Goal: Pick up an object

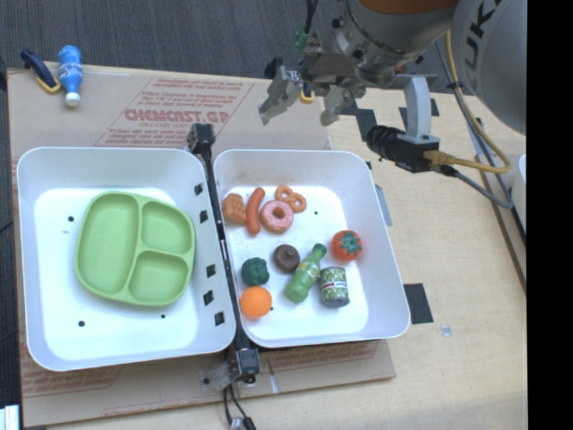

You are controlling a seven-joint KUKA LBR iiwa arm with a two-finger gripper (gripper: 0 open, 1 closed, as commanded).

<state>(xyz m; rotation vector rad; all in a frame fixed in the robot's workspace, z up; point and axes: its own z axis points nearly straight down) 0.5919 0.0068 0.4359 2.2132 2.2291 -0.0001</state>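
Hand (306,103) released, holding nothing, above right bin (380,231) far rim; toys clustered mid-bin.

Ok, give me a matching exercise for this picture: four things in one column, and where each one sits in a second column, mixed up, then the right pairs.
Things
1. green divided plate
2. orange
3. tomato
4. blue and white bottle

Places
A. right bin, near the right wall
B. on the bench, beyond the bins, far left
C. left bin
D. right bin, front left corner

Pairs: 1-C, 2-D, 3-A, 4-B
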